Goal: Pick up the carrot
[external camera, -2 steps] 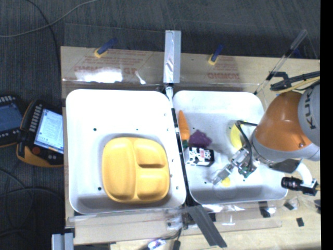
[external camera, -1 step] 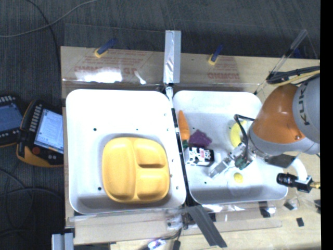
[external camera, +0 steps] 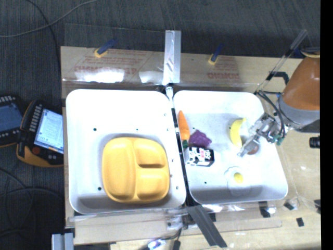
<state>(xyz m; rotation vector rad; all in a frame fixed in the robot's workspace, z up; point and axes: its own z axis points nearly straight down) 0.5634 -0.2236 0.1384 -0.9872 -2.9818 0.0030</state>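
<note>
The tool [external camera: 248, 146] is hanging nearest the lens over the right bin [external camera: 270, 189], toward its 3 o'clock side; I cannot tell its state. A banana [external camera: 237, 131] is lying just at its 10 o'clock. The carrot [external camera: 183, 126] is resting untouched against the bin's 9 o'clock wall, well apart, so the whole pick is remaining.

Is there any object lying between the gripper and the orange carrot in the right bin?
Yes. The gripper is at the right side of the right white bin; the orange carrot lies against its left wall. Between them lie a yellow banana-shaped toy near the gripper and a purple grape-like toy beside the carrot.
</note>
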